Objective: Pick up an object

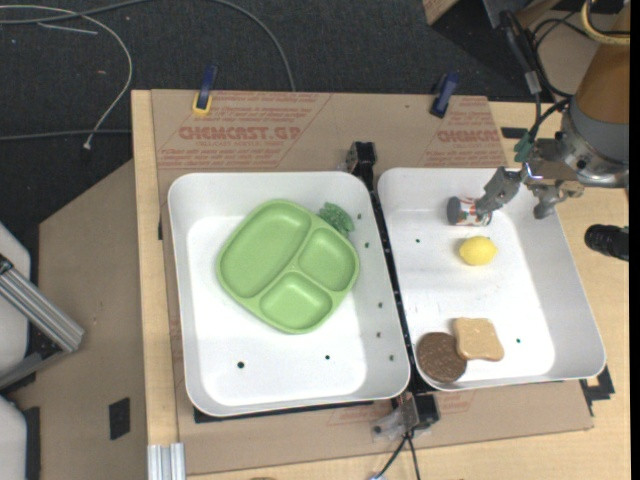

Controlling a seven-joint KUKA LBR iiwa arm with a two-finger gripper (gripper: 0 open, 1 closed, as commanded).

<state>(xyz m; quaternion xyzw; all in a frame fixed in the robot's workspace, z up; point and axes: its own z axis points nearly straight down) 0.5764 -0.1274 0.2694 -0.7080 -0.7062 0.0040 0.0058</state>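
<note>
No pickup is complete: the pincer (478, 208) hangs low in the right bin (560, 298), open and holding nothing, with the lemon (478, 251) lying just beside it.

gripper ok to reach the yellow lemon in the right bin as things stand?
Probably yes. The gripper sits just above the lemon in the right bin, with bare floor around the lemon; the cookie and toast lie well away.

2 white bins (200, 368), 1 green plate (288, 264), 1 lemon (478, 251), 1 toast (477, 339), 1 brown disc (440, 357).
</note>
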